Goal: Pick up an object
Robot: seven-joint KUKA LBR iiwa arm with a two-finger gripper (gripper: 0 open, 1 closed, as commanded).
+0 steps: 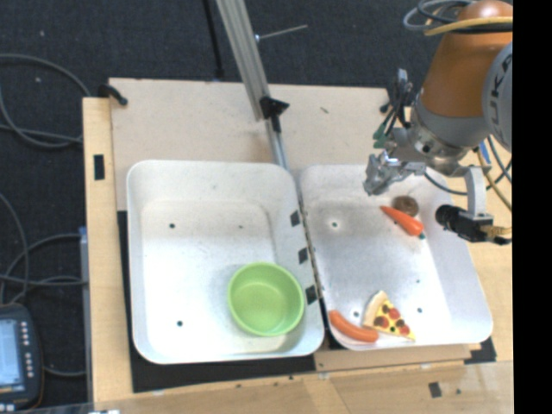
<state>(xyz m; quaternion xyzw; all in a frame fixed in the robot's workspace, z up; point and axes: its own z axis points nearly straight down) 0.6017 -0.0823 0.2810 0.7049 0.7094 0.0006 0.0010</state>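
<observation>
My gripper (377, 182) hangs over the back of the right bin (362, 257), its grey fingers pointing down with nothing visibly between them. Just to its right and nearer the front lie an orange carrot (405, 220) and a small brown round piece (406, 204) touching it. At the bin's front edge a pizza slice (387, 316) lies beside a red-orange sausage (352, 326). In the left bin (172, 248) a green bowl (265, 297) stands upright near the front right corner.
A slanted aluminium camera post (248, 59) rises from the bench behind the divide between the bins. A black fitting with cables (461, 221) hangs off the arm at the right bin's right rim. Cables lie on the dark floor at left.
</observation>
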